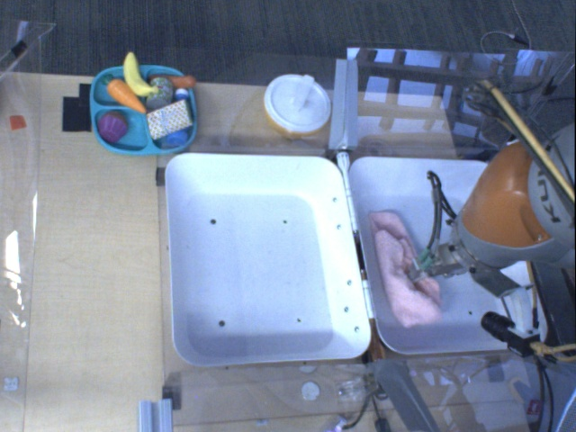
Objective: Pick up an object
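The gripper (423,266) sits low over the pink cloth (401,274) in the right bin (396,180), but the orange band and wrist hide most of it, and I cannot tell how the jaws stand. The cloth is soft, rumpled and long, lying near the bin's left wall. The arm (513,207) is cut off at the right edge. The left bin (261,259) is smooth white plastic with small dark holes. Beyond it, a blue tray (101,142) holds toy food, and a round yellow-rimmed lid (298,103) lies nearby.
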Robot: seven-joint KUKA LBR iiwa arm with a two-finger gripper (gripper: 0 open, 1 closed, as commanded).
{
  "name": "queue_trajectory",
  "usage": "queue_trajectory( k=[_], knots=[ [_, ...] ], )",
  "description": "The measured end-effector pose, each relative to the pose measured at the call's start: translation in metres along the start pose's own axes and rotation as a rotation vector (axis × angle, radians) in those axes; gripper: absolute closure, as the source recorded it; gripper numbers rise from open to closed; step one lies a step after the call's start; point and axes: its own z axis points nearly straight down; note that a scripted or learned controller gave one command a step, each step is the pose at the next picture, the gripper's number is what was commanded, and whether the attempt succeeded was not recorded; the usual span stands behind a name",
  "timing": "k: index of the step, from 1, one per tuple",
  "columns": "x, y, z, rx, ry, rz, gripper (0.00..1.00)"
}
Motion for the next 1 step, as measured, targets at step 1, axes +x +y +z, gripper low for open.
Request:
queue_trajectory(
  k=[1],
  knots=[
    [0.0327,0.0428,-0.0798,0.019,0.006,-0.101,1.0]
  ],
)
